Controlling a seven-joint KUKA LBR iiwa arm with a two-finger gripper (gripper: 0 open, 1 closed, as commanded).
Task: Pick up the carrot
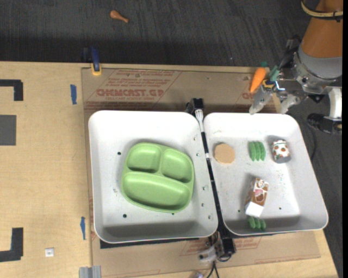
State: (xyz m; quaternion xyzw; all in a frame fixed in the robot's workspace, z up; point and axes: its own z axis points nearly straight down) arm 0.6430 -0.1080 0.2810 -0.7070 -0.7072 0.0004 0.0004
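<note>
Clearly lifted off the bench, the carrot [257,79] sits pinched between the fingers of the gripper [263,81], orange body tilted with its green top uppermost, just above the far rim of the right bin [310,179]. The fingers are pressed onto it from either side, and their lower tips hang down toward the bin's far edge without touching it. Behind the gripper, toward the view's upper right, the arm [321,38] rises with its orange band above the grey wrist.

Below the gripper, inside the right bin, lie several things well apart from the carrot: a round tan disc [224,153] nearest the divider, a green ridged piece [256,151] beside it, and a small white ball with red and green marks [280,151] further out under the wrist. Farther still from the gripper, near the bin's near edge, a small printed carton [258,196] lies tilted, touching another green piece [256,222].

Across the divider, far from the gripper, the left bin [103,163] holds a green compartment tray [159,176]. A small orange thing [118,16] lies on the dark floor beyond the bench.
</note>
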